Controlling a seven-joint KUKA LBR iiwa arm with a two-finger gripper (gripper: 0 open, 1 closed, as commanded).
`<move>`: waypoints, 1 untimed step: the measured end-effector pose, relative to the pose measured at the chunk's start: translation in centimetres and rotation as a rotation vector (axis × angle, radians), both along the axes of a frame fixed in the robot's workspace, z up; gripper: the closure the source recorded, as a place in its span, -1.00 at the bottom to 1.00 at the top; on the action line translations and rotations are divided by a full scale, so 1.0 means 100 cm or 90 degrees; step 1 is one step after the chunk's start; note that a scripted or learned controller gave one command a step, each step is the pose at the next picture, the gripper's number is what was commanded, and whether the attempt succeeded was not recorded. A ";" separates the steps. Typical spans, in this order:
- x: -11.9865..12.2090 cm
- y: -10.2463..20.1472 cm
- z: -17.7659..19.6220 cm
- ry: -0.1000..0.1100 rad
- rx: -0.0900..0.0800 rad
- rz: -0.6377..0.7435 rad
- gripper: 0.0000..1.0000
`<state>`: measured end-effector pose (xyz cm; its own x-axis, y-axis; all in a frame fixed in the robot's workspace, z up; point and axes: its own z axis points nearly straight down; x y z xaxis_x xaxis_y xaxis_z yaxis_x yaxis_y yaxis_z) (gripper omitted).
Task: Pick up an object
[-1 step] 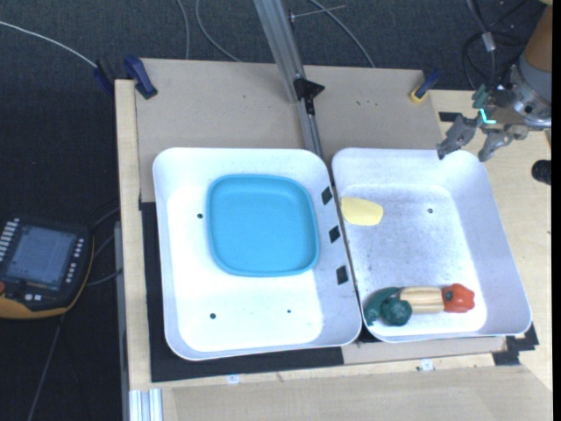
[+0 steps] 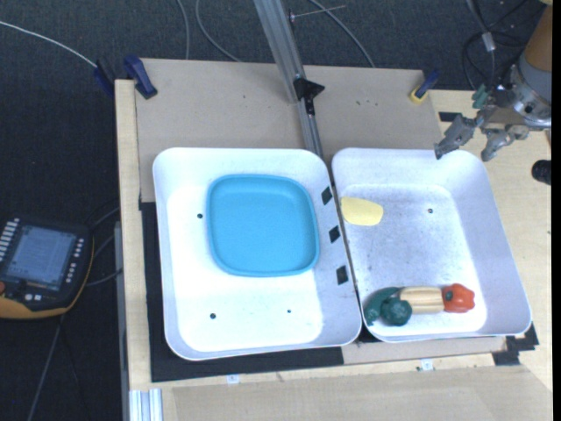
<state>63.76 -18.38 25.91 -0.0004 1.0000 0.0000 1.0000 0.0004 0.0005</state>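
My gripper hangs at the far right corner of the right bin, its two fingers spread open with nothing between them. In that bin a pale yellow piece lies near the left wall. Along the bin's near edge lie a dark green object, a tan wooden piece and a red-orange object, touching in a row. A blue square plate sits in the left bin. The gripper is well apart from all of them.
A metal pole slants down to the gap between the bins. Blue clamps and a yellow clamp grip the board's far edge. A handheld pendant lies on the floor at left, with cables beyond the bench.
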 end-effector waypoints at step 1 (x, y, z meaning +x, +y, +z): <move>0.001 0.005 -0.043 0.002 0.000 0.000 -1.00</move>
<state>63.88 -17.89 21.62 -0.0005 1.0000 0.0006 1.0000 0.0005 -0.0025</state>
